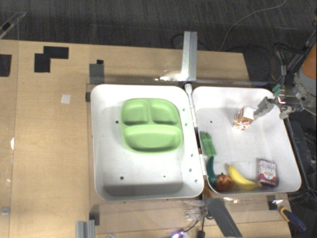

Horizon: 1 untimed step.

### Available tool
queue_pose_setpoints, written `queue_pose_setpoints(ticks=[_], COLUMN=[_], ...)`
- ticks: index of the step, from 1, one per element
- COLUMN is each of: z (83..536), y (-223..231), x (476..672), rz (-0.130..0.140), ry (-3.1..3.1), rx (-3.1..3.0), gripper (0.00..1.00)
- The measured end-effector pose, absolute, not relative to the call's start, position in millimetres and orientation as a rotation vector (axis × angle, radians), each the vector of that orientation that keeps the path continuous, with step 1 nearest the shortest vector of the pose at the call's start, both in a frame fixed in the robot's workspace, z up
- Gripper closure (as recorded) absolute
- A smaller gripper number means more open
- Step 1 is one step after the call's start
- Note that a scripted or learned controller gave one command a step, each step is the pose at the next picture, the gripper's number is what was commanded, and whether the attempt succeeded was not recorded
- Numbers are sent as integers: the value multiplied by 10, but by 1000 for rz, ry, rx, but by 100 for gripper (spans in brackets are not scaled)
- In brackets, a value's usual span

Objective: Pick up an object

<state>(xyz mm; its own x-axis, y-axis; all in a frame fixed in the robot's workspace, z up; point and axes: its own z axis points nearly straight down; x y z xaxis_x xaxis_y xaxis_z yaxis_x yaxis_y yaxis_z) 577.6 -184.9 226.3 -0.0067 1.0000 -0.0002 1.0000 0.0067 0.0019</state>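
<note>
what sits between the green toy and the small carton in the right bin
Nothing: in the camera view, bare white bin floor runs from the green toy at the left wall up to the small carton.

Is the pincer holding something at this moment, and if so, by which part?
It cannot be told. The pincer sits close beside the small white and orange carton in the right white bin, but no object is clearly seen between its tips.
</note>
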Motion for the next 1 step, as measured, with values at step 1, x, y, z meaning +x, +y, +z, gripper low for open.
queue_pose_setpoints(ticks=[1], z=[1351], y=[-1610], x=[6534], rz=[2], ry=[2311], rx=[2125], gripper=[0])
